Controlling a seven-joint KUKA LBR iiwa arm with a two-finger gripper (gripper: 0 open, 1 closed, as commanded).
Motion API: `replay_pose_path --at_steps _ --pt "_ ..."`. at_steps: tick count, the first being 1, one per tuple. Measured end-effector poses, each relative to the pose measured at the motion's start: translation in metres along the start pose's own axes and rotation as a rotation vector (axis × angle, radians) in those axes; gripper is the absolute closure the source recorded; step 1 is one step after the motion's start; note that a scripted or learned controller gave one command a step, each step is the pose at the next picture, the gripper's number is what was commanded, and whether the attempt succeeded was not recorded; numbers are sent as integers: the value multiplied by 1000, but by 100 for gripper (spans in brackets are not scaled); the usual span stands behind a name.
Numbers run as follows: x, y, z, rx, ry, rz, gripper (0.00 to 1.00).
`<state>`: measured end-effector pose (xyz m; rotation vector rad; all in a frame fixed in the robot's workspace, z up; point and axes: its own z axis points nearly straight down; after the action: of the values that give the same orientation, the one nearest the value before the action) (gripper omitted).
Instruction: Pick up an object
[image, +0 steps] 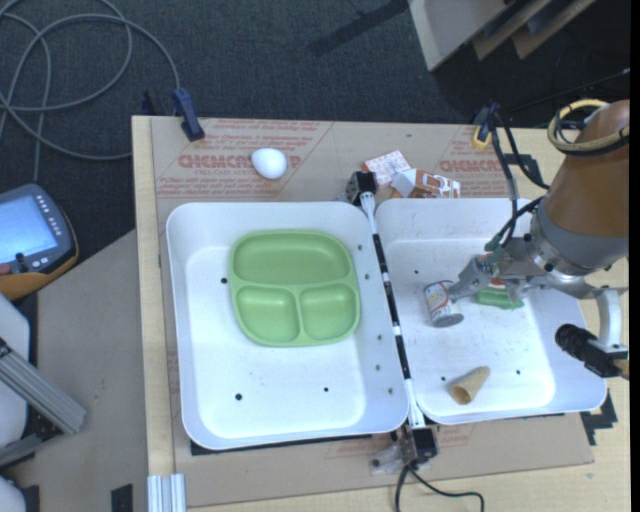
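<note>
Can (438, 303) at tool (462, 290) tip — grip unclear, possibly touching.

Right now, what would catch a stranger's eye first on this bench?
Probably the green divided tray, lying alone in the left bin. Then the arm's gripper, low in the right bin next to a small can, with a cone lying nearer the front.

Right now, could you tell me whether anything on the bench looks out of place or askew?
Yes. A white egg-shaped object lies outside the bins on the board, behind the left bin, and some crumpled packets sit behind the right bin. In the right bin, a small can lies tipped on its side by the tool.
</note>
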<state>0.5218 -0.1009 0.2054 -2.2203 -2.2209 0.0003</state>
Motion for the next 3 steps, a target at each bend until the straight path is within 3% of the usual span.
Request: replay_pose_path --at_steps 2,3 --pt "7 41 121 1 0 0 0" --pt "7 41 111 -1 0 1 100"
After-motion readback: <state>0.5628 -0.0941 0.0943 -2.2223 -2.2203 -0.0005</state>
